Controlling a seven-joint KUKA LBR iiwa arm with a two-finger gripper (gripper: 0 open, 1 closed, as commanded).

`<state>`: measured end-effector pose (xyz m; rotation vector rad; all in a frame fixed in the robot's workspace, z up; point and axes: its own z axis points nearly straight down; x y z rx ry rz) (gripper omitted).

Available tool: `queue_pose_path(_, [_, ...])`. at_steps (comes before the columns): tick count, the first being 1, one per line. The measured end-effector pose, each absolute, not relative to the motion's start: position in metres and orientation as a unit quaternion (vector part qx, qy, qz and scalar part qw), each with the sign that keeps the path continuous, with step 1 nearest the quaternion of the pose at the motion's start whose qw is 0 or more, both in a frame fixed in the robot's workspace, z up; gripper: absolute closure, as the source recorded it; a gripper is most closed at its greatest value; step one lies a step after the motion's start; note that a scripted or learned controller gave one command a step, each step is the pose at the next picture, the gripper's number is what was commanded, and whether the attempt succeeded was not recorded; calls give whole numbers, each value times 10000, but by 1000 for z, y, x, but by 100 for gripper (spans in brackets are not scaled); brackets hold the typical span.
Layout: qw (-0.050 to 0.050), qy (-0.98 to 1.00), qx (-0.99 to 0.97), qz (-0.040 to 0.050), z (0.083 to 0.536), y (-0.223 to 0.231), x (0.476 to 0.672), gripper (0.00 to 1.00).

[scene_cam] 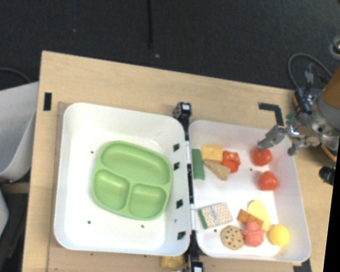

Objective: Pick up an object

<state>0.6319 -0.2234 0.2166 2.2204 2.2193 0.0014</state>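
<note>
My gripper hangs over the far right corner of the right bin, its two grey fingers apart and nothing between them. A small red tomato-like ball lies in the bin just below the left finger, touching or nearly touching its tip. A second red ball lies a little nearer the front. Also in this bin are a yellow block, a red piece, a tan wedge, a green stick, a patterned cracker, a cookie and a yellow lemon.
The left bin holds a green divided plate. An orange piece, a yellow piece and a pink toy crowd the right bin's front right. Cables lie at the bench's far right corner.
</note>
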Motion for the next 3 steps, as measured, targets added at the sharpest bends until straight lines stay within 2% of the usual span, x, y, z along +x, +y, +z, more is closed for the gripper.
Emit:
queue_pose_path(1, [-52,7072,7070,-31,104,-177,681,0])
queue_pose_path(2, [-14,7067,7075,-11,101,-139,626,0])
queue_pose_path(3, [16,7058,7084,10,112,-141,629,100])
